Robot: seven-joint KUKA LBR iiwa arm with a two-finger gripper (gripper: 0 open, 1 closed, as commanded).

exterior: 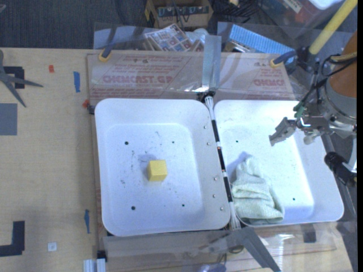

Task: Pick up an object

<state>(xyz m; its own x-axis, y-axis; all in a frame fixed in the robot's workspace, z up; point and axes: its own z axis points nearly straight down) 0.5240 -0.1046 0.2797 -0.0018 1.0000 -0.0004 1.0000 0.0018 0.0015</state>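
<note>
Fingers (282, 132) of the gripper (295, 130) reach leftward over the right bin (317, 208), above its upper right part, and how far apart they stand cannot be told from this slant; nothing shows between them, so the tool appears to carry nothing. Behind the gripper, toward the right bin's outer rim, the grey wrist (332, 123) joins the arm, whose orange band (346, 78) sits above it at the picture's edge. Within the right bin, a crumpled pale cloth (255, 191) lies in the lower left corner, pressed against the divider (218, 152) that separates the two bins, well below and left of the gripper. Beyond that divider, on the side away from the right bin, the left bin (113, 129) holds a small yellow block (157, 170) near the middle of its floor, well apart from the cloth and from the gripper, with dark specks and a few small holes scattered around it. Behind the right bin, along its far rim, clear plastic sheeting (170, 75) with red lettering stretches across both bins, and a yellow rod (337, 18) slants up past the right bin's far corner. Farther left of the right bin, past the left bin, the wooden benchtop (39, 163) carries bits of blue tape (76, 82) and dark marks.
</note>
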